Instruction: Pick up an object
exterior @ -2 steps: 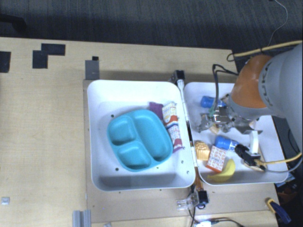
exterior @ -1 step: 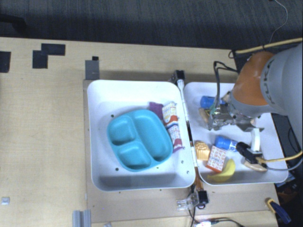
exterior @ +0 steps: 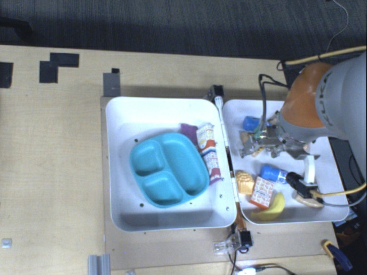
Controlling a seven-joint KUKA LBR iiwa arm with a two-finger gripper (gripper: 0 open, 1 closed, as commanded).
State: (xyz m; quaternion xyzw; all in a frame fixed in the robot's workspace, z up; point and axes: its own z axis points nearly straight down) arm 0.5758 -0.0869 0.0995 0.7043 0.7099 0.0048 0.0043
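Over the right bin (exterior: 338, 153), seen from the fixed camera, the end effector (exterior: 257, 143) hangs low near a small blue object (exterior: 250, 123); its state cannot be told. A blue tube (exterior: 272, 173), orange piece (exterior: 245, 182) and yellow banana (exterior: 274, 207) lie below it. Approach seems underway; next it needs to descend onto one item.

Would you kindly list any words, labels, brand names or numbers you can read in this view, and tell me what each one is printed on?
No text reads legibly here.
Red-and-white printed tube in the left white bin: markings too blurred to read.
Red-and-white patterned card in the right white bin: print too small to read.
Blue-and-white cylindrical bottle: label unreadable.
Orange wrapped packet: no clear lettering.
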